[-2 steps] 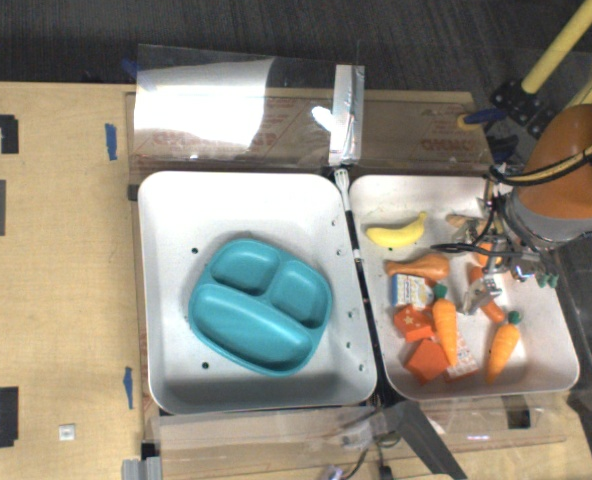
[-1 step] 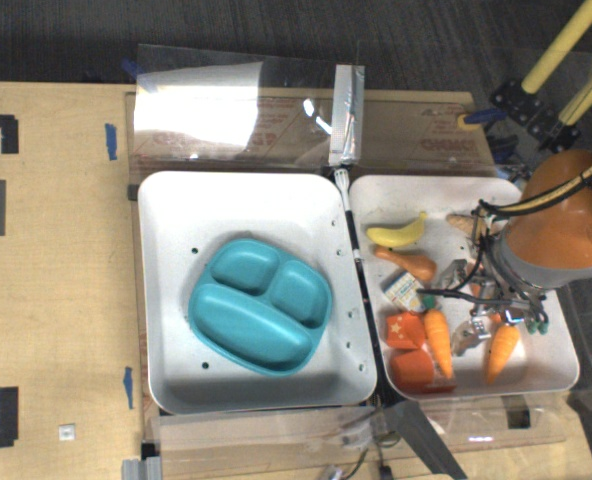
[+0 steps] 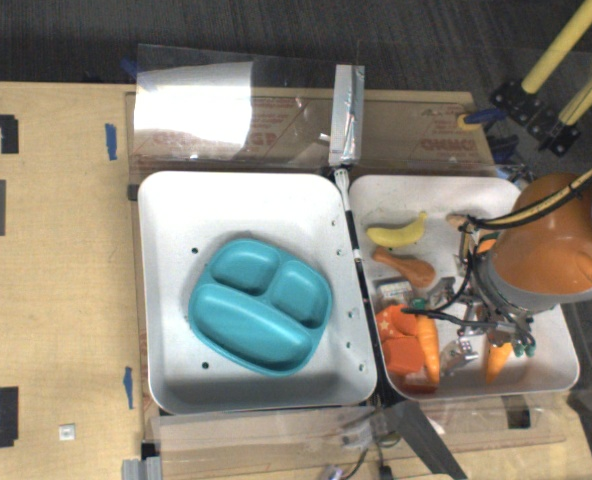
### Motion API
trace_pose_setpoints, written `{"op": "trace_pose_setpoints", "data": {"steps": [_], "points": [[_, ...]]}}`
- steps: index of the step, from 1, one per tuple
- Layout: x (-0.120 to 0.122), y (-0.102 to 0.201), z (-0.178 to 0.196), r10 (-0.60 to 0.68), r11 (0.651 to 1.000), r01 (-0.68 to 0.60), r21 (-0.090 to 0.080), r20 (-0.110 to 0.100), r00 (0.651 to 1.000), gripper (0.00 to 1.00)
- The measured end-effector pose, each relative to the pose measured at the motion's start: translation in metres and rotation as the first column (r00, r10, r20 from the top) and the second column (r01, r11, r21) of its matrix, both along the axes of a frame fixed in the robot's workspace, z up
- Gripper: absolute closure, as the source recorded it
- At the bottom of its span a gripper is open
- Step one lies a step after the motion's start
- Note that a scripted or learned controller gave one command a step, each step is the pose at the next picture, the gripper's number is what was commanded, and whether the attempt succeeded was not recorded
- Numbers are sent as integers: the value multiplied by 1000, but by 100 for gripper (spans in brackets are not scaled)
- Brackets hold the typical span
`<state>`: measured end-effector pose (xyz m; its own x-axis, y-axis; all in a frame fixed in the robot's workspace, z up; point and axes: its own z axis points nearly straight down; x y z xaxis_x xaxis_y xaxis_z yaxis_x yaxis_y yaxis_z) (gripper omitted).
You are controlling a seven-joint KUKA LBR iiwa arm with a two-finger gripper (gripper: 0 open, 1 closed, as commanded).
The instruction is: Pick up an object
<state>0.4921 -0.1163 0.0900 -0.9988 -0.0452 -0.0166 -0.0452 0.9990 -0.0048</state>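
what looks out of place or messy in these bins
Nothing looks spilled or broken. The blue tray sits askew, alone in the left bin. In the right bin the banana, a brown piece and orange items crowd its left side.

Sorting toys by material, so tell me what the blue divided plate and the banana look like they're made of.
Blue divided plate: likely molded plastic, smooth and slightly glossy, with soft highlights on its rounded ridges. Banana: probably plastic toy food, uniformly bright yellow with a faint sheen, though rubber or foam can't be ruled out.
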Motion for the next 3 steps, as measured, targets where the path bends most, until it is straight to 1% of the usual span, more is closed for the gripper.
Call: {"op": "trace_pose_setpoints", "data": {"steps": [1,2,3], "points": [[71,16,0,-103,995,103,4,-1,995,0],[23,13,0,-49,999,49,3,-3,999,0],[94,21,-1,-97,995,97,5,-3,995,0]]}}
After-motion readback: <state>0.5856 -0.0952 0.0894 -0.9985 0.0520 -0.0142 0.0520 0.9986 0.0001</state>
